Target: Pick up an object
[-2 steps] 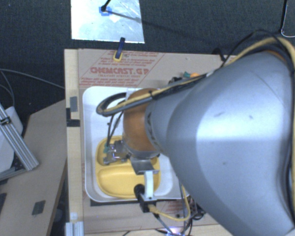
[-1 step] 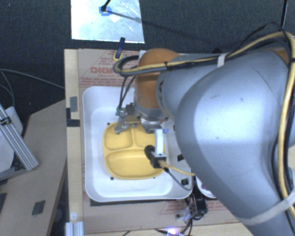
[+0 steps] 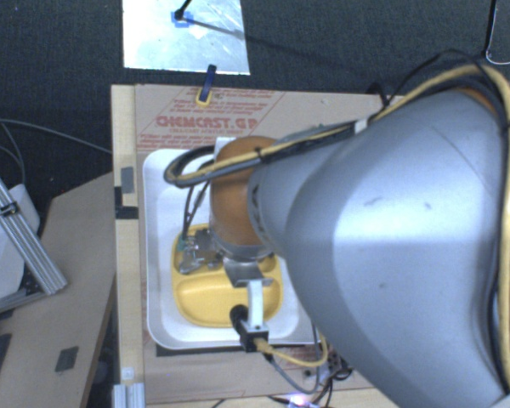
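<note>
Plainly, we are looking past the bulk of the grey arm (image 3: 408,228), which reaches in from the right and hides much of the scene, so we have to reason from the little that shows beneath it. We see the orange band (image 3: 234,202) above the wrist pointing down into the white bin (image 3: 157,253) on the counter (image 3: 85,219), which suggests the arm is set low over the bin in order to reach what lies inside. A yellow object (image 3: 200,300) rests on the bin floor, toward the near end, and we take it for the thing to be picked. The gripper (image 3: 229,266) sits right over the top part of this yellow object, seemingly touching or very near it, with the wrist hardware covering the contact. We cannot tell whether the gripper is released or clenched, since the wrist blocks that part. A white bracket with a black end (image 3: 253,317) hangs from the wrist across the object's right side.
</note>
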`<state>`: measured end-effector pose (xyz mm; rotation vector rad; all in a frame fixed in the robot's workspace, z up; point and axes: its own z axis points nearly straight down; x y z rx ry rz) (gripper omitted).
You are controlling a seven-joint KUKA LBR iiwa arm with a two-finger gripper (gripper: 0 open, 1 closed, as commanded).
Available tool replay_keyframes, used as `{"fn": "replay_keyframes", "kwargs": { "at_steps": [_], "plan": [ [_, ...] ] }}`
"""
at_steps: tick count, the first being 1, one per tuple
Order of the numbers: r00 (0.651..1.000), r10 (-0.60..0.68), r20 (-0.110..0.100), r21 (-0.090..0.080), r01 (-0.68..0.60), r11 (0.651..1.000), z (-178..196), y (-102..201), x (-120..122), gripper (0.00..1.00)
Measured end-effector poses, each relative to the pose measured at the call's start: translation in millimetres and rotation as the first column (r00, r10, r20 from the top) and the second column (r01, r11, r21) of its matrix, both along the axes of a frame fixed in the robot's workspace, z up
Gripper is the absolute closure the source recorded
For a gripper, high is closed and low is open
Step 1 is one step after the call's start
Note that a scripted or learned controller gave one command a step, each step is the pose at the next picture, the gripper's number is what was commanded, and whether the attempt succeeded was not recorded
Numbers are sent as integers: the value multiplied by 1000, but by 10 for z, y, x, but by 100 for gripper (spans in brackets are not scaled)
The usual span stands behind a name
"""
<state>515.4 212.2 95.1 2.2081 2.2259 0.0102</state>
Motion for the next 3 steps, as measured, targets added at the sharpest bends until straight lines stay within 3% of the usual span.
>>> {"fn": "replay_keyframes", "kwargs": {
  "at_steps": [1,2,3],
  "plan": [
    [1000,-4,16,-2,4,1000,-63,201,-213,0],
    [1000,-14,-2,-1,14,1000,243,-705,-75,0],
    [1000,0,18,-1,0,1000,-69,236,-230,0]
  ]
}}
